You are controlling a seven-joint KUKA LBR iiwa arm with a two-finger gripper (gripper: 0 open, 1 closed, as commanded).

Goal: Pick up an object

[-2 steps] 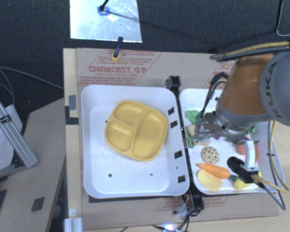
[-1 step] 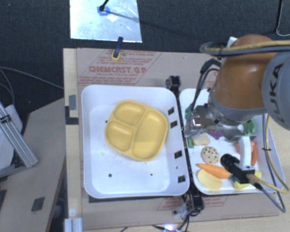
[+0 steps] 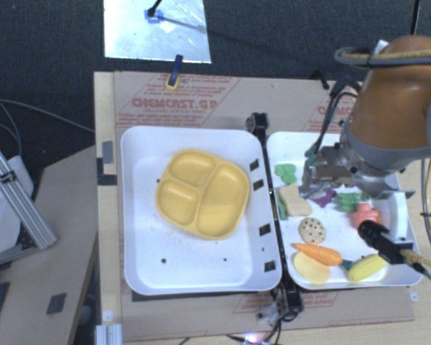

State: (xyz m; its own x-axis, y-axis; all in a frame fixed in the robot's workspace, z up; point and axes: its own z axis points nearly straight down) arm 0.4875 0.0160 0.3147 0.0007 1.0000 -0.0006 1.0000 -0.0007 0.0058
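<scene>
The right bin [image 3: 287,146] holds several toy foods: a green leafy piece [image 3: 285,172], a tan bread slice [image 3: 295,202], a cookie [image 3: 312,229], an orange carrot [image 3: 318,253], a yellow round slice [image 3: 311,269], a corn cob [image 3: 367,267], a red piece [image 3: 365,213], a green piece [image 3: 346,202] and a purple piece [image 3: 325,196]. My gripper [image 3: 317,184] hangs low over the middle of this bin, right above the purple piece and beside the bread slice. Its fingertips are hidden among the metal parts.
The left bin [image 3: 136,264] holds a yellow divided plate [image 3: 202,192]. A black clip divider [image 3: 266,192] runs between the bins. A shiny sheet [image 3: 156,20] lies beyond the bench, and a metal frame [image 3: 14,192] stands at the left.
</scene>
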